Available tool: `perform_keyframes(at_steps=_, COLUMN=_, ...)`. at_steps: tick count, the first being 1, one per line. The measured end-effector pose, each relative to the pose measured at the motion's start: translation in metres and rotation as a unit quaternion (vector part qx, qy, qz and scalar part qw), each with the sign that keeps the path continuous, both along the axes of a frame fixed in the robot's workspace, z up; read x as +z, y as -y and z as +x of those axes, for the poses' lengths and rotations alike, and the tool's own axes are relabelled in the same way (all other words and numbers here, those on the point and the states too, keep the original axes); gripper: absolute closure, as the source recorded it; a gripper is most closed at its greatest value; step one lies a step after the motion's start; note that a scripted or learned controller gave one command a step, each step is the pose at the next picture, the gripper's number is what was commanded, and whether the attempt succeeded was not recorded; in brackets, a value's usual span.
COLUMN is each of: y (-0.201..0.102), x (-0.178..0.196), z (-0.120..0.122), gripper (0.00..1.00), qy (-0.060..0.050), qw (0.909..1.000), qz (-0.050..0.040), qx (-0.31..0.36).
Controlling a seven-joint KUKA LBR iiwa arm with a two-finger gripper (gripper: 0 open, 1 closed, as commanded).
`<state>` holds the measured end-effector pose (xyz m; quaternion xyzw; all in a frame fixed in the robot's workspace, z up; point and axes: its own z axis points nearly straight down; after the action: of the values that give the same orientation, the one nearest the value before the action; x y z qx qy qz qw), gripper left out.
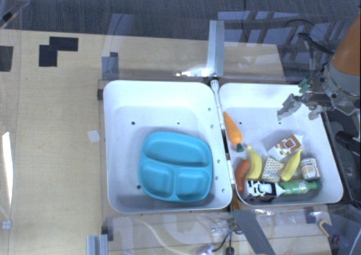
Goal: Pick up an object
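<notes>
The right bin (333, 152) holds a heap of toy food pushed toward its near edge. A toy carrot (232, 128) lies by the wall between the bins, orange with a small green top, pointing toward the near side. Just below it is a yellow banana (254, 163), and beside that a second, redder carrot-like piece (242, 171) lies against the same wall. A small white box with an orange picture (286, 145) sits near the middle of the heap, tilted. A pale checked packet (272, 168) lies under it. A second yellow banana (291, 165) leans across the heap, next to a little can with a brown label (308, 168). At the near edge there is a black and white carton (260, 189) and a green piece (299, 187), long and lying flat.

The gripper (299, 107) hangs over the far part of the right bin, apart from the heap. Its two fingers are spread, with nothing between them. The grey arm with its orange band (347, 56) comes in from the right.

The left bin (121, 135) holds a blue plate (175, 165) with three parts, lying flat near the middle.
</notes>
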<state>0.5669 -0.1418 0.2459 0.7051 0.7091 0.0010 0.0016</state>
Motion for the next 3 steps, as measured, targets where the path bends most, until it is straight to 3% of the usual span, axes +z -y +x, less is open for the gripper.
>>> perform_keyframes(at_steps=1, y=-0.053, x=-0.112, z=0.016, gripper=0.0, qy=0.0, qw=0.995, qz=0.0, qx=0.1)
perform_keyframes(at_steps=2, y=-0.055, x=-0.093, z=0.002, gripper=0.0, qy=0.001, qw=0.9841, qz=-0.0004, qx=0.177)
perform_keyframes(at_steps=3, y=-0.087, x=-0.06, z=-0.004, gripper=0.0, qy=0.002, qw=0.967, qz=-0.0012, qx=0.255)
